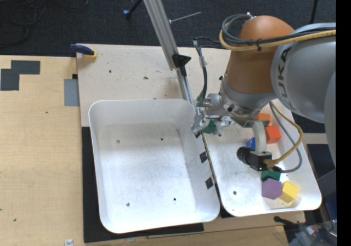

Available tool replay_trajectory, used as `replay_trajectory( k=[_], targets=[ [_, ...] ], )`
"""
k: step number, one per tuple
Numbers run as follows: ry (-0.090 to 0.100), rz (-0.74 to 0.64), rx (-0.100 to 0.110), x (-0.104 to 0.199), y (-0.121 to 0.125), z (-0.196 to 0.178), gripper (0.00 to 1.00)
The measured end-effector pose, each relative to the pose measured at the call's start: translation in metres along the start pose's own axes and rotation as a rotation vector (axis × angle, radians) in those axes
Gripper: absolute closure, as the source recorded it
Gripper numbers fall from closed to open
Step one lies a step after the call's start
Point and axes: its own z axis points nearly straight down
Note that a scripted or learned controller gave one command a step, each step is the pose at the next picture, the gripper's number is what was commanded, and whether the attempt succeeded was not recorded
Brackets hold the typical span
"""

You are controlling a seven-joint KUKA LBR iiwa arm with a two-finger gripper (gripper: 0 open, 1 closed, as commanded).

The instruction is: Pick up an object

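camera view looks down on the grey arm's two-finger gripper (209,121), which hangs over the inner rim of the right shallow white bin (241,206). whether it is released or clenched i cannot tell; a green scrap shows beside it, unclear. the likely targets, a purple block (271,188) and a yellow cube (289,191), sit touching in that bin's near right corner, toward the camera and rightward from the gripper. both look small, matte, hard-edged, with no marked long axis.

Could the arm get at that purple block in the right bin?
Probably yes. The purple block lies uncovered near the right bin's front corner, beside a yellow block, open from above. The arm already hangs over that bin, though neighbouring blocks crowd it.
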Motion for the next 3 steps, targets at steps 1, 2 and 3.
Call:
replay_trajectory(
  k=[1, 2, 3],
  targets=[
    [-0.001, 0.001, 0.003, 0.053, -0.008, 0.028, 1.0],
    [-0.002, 0.005, -0.003, 0.054, 0.005, 0.021, 1.0],
    [-0.002, 0.007, -0.002, 0.053, 0.005, 0.021, 0.0]
  ],
)
